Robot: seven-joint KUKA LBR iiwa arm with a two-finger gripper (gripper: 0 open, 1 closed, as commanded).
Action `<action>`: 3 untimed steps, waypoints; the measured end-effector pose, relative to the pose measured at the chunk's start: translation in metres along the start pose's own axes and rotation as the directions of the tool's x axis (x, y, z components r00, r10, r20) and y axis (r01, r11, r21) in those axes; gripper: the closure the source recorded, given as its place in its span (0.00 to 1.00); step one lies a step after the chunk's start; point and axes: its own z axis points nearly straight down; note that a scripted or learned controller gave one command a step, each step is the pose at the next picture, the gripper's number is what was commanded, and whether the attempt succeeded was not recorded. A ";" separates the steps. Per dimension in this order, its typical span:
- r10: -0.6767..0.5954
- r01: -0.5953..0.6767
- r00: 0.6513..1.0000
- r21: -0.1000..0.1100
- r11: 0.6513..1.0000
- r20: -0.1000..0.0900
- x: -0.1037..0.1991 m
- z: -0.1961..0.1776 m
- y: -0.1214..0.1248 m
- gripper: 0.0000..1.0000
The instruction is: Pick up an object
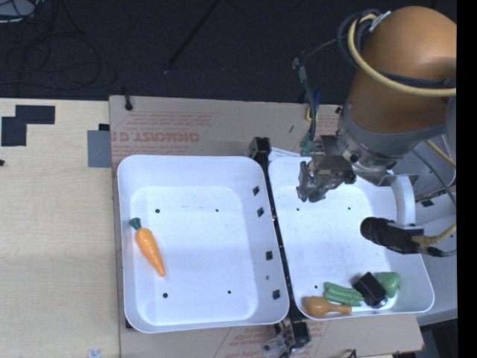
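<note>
Look at the right white plastic bin [417, 289]: your grey arm with the orange band [402, 58] reaches over it from the right, and the dark two-finger gripper [314, 192] hangs above that bin's upper left corner, close to the black divider [270, 222] between the bins. You cannot tell from this slant whether it is released or clenched, and nothing shows in it. Along the bin's lower edge lie a small orange pear-shaped toy [326, 306], a green bean-pod toy [343, 294], a black block [370, 289] and a pale green rounded toy [390, 281], clustered together. In the left white bin [186, 174], an orange plastic carrot with a green top [149, 249] lies near the left wall.
</note>
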 end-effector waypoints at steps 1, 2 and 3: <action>-0.005 0.005 1.000 -0.034 0.999 -0.005 0.018 -0.173 0.014 1.00; 0.001 -0.001 1.000 -0.005 1.000 0.000 -0.004 -0.032 0.062 1.00; -0.005 0.004 1.000 -0.032 0.999 -0.003 0.022 -0.184 0.098 1.00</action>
